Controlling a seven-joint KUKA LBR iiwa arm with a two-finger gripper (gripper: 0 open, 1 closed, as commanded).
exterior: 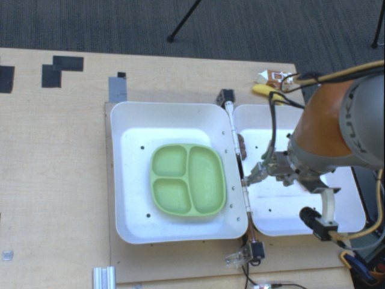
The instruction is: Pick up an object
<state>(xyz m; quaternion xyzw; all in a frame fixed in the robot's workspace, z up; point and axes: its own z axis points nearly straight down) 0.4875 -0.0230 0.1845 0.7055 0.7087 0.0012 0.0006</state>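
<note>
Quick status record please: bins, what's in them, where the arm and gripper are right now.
left bin: holds a green divided plate, lying flat near its middle, three compartments
right bin: arm hangs over it
gripper: low over the right bin's left side, close to the wall between the bins
finger state: cannot tell
held object: none seen
bench: light wood, dark tape patches at far left

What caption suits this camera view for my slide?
KUKA arm lowers its claw over the right bin; a green divided plate lies in the left bin.
</note>
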